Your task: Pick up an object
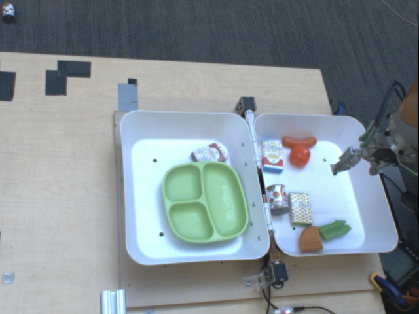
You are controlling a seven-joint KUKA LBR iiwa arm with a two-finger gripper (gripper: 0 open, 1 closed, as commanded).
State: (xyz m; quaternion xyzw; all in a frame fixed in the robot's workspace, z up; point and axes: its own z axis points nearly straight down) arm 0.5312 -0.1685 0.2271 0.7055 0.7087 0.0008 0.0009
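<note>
— In the left bin (131,195): green divided plate (205,201), small red-and-white packet (209,153) touching its far rim.

— In the right bin (357,195): gripper (357,159) above the right side, jaw state impossible to tell. Milk carton (272,156), tomato (300,155), can (277,198), patterned box (300,208), orange piece (311,239), green pepper (334,229).

Arm (407,120) cut off at right edge, claw (357,157) fingers too small to judge, small packet (209,154) print illegible

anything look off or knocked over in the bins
Nothing spilled or damaged. The small can in the right bin lies on its side, and a packet sits loose behind the green plate.
</note>
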